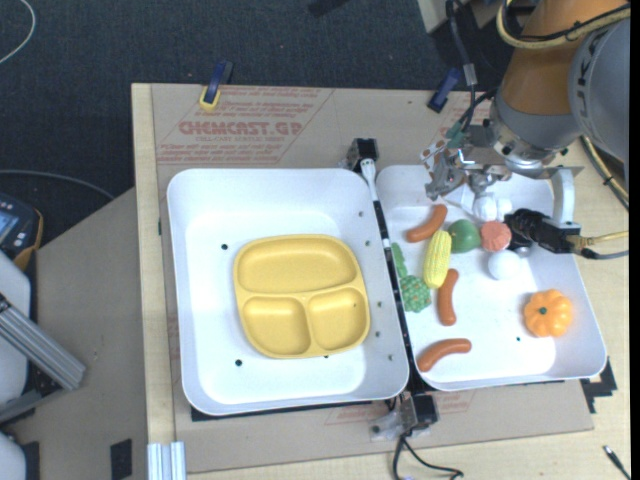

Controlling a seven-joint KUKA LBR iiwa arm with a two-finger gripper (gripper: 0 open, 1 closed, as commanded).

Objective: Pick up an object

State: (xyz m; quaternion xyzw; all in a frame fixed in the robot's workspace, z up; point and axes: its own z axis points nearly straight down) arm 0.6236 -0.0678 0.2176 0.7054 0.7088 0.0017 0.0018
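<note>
The right white bin holds toy foods. An orange sausage, a yellow corn cob, a green pepper and a pink-red fruit lie near its far side. A white egg lies just in front of them, and a small white piece lies behind. Further forward are a second sausage, a third sausage, an orange pumpkin and a green broccoli. My gripper hangs over the bin's far edge, just behind the first sausage, with nothing seen in it.
The left white bin holds a yellow divided tray. A black divider with clips runs between the bins. The grey and orange arm fills the upper right. A black cable fitting lies over the right bin's far right side.
</note>
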